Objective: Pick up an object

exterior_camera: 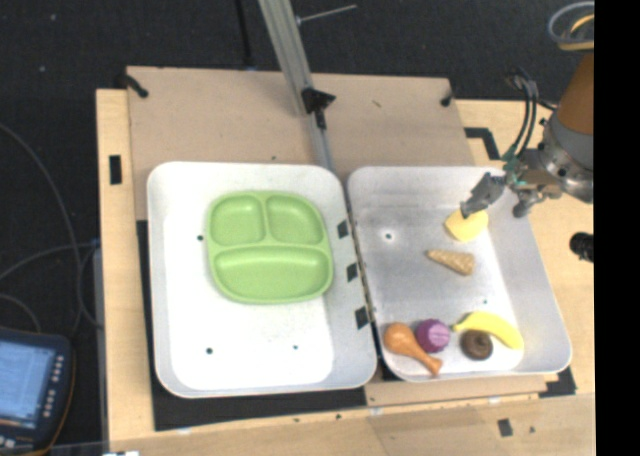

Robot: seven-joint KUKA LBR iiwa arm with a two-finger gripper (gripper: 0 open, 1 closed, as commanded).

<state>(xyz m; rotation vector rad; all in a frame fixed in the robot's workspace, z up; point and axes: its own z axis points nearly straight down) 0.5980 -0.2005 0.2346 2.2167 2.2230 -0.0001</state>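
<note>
Yellow wedge under the tool: getting the pick right

Yellow wedge [466,224], a cheese-like toy piece, lies in the upper right part of the right bin [400,204], and it looks like the object being gone for. The tool [503,195] hangs just above and to the right of it, its two fingers spread apart, one dark finger reaching down to the wedge's upper edge and the other standing off to the right. Nothing sits between the fingers, so nothing is held yet.

To do this step well, I judge the tool should shift a little toward the lower left so the wedge lies midway between the fingers, then come straight down until the fingertips flank its sides before pressing together. The wedge's sloped faces may squirt it out of a shallow pinch, so a low, centred grip across its flatter sides seems safest. The bin wall is near on the right, so the outer finger needs room.

Counted:
- Two white bins on the tabletop [300,104]: the right bin and the left bin [180,344].
- One green divided plate [270,247], three compartments, in the left bin.
- In the right bin, six toys: the yellow wedge, one tan cone [451,261], one banana [492,327], one brown doughnut [477,345], one purple piece [432,334] and one orange drumstick-shaped piece [408,343]. The last four cluster along the bin's lower edge.
</note>
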